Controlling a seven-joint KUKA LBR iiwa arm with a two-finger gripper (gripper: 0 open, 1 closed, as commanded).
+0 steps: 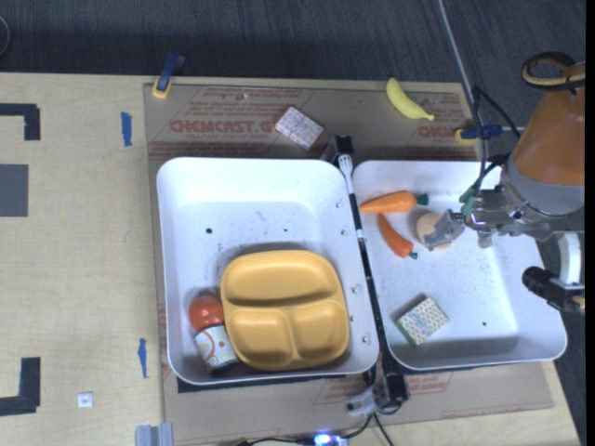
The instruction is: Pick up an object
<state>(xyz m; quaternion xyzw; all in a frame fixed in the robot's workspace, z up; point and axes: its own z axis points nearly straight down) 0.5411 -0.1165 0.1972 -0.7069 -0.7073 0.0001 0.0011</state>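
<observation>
**Pincer low over the right bin**

The pincer (453,227) hangs in the right bin (530,342), touching a pale round object (433,231); whether it grips is unclear. Two carrots (390,203) lie just beyond, a sponge (422,321) nearer the camera.

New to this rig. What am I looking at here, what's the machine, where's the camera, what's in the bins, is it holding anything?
One fixed camera looks down at a slant on a bench with two white bins. The grey arm with an orange band reaches in from the right; its gripper sits over the right bin, right beside a small beige object. I can't tell if that object is gripped. The right bin also contains two carrots and a patterned sponge. The left bin holds a yellow divided tray and a small can. A banana lies outside.
</observation>
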